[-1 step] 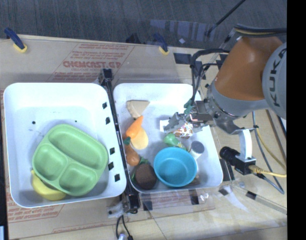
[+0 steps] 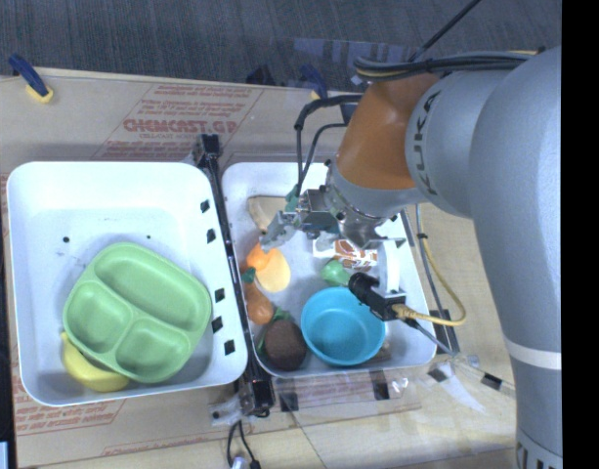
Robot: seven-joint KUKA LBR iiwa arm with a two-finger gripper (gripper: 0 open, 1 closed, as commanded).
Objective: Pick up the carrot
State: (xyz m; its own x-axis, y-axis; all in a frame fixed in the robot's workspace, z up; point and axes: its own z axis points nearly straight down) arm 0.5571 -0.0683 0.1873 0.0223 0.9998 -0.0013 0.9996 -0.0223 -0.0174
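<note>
A: How crowded is the right bin (image 2: 242,186)?

B: Quite. A blue bowl (image 2: 343,326) fills its 5 o'clock corner, a brown round thing (image 2: 283,344) sits at 6 o'clock against the near wall, and a small green item (image 2: 335,272) lies just above the bowl. The bare floor is mostly along the far wall, from 11 to 12 o'clock. The left bin (image 2: 104,189) holds a green divided tray (image 2: 136,311) with something yellow (image 2: 84,367) under its 7 o'clock corner; its far half is bare.

A: And the carrot?

B: The carrot (image 2: 259,307) lies against the left wall of the right bin, at about 8 o'clock, just below a pale orange-yellow fruit (image 2: 268,266). It sits at roughly 7 o'clock from the gripper (image 2: 301,217), close but apart.

A: The arm?

B: It comes in from 3 o'clock, orange band over the bin's far right, wrist bent downward. I cannot tell whether the gripper is spread or closed.
</note>
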